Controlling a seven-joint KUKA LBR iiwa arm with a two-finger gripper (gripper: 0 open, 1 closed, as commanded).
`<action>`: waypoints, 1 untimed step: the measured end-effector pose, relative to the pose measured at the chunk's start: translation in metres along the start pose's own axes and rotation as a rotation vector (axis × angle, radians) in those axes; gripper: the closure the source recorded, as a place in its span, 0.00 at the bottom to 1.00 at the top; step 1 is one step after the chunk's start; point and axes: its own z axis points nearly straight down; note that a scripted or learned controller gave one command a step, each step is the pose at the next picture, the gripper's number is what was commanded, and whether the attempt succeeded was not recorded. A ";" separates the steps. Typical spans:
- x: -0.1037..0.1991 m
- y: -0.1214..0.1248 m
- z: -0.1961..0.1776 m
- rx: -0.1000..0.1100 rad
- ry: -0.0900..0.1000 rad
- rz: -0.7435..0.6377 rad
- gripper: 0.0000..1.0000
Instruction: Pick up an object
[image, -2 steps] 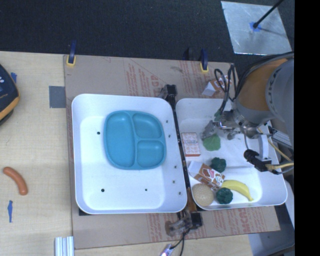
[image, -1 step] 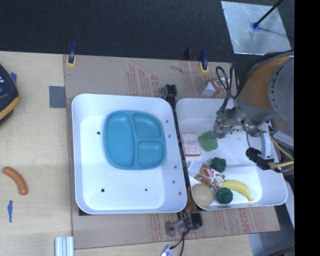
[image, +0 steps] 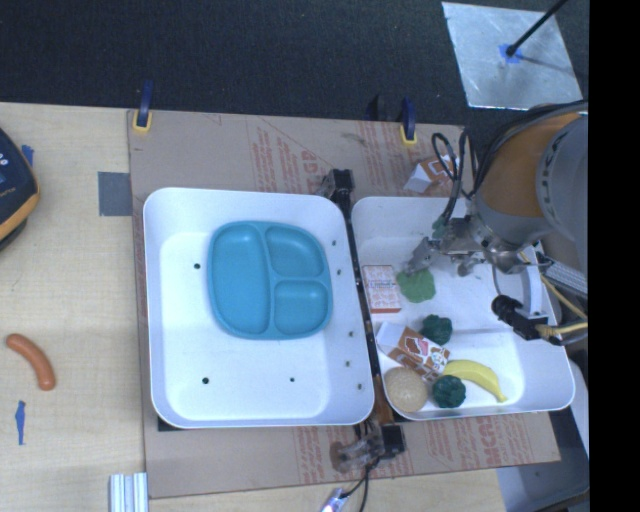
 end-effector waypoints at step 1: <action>0.010 -0.002 0.010 0.007 0.004 0.003 0.00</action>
